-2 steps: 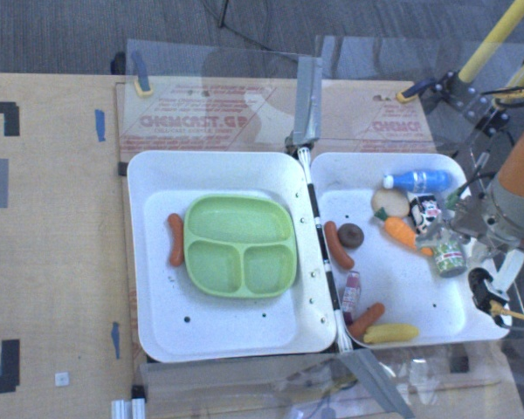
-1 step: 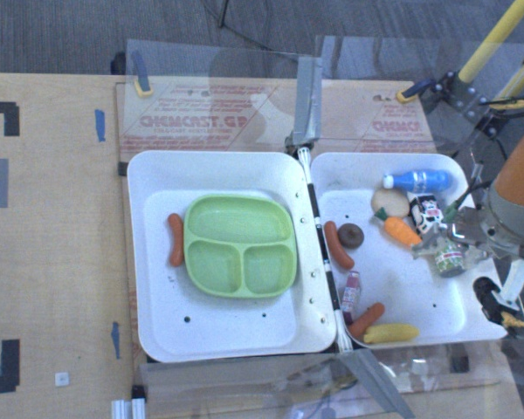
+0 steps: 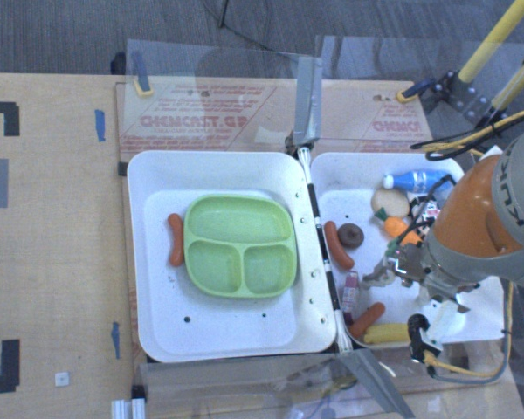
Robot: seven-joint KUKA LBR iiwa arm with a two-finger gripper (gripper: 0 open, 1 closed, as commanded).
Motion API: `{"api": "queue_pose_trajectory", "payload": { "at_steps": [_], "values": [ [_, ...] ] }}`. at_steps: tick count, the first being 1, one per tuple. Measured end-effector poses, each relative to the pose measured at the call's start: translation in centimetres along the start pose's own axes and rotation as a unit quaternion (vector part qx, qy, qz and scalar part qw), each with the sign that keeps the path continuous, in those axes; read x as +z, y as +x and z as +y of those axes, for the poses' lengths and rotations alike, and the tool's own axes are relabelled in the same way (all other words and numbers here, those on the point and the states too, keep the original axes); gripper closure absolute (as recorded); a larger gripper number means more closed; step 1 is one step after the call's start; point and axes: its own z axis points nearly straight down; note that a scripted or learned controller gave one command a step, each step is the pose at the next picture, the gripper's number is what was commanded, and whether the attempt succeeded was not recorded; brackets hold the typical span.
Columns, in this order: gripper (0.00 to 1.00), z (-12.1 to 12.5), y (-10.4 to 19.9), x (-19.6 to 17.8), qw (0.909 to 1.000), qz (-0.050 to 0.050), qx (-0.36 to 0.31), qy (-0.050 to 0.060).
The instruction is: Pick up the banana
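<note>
Banana (image 3: 386,332), the yellow fruit named in the task, lay untouched at the near edge of the right bin (image 3: 354,168), just beside a sausage (image 3: 368,317) that angled toward the divider. Above it, the grey arm with its orange band (image 3: 476,216) reached in over the same bin, and its gripper (image 3: 391,271) hung over the bin's middle, nearer the clutter than the fruit. Whether the claw stood apart or together could not be told; the wrist and its cabling hid the tips. Nothing yellow showed at the tool, so the pick appeared not yet made: the approach, the closing and the lift all seemed left to do. Around the tool sat a blue bottle (image 3: 417,180), a pale round piece (image 3: 390,202), an orange carrot-like toy (image 3: 396,228), a chocolate doughnut (image 3: 351,234) and a second sausage (image 3: 337,244). In the left bin (image 3: 218,339) a green divided plate (image 3: 240,245) rested with another sausage (image 3: 175,239) just beside its left rim.
</note>
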Motion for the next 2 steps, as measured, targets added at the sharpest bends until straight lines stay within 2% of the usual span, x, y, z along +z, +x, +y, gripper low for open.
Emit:
{"api": "queue_pose_trajectory", "payload": {
  "at_steps": [1,2],
  "values": [
    [0.0,10.8,-1.1,-18.4,0.9987,-0.001,-0.052,0.002],
    [0.0,14.8,3.6,-21.4,0.9993,-0.001,-0.037,0.002]
  ]
}}
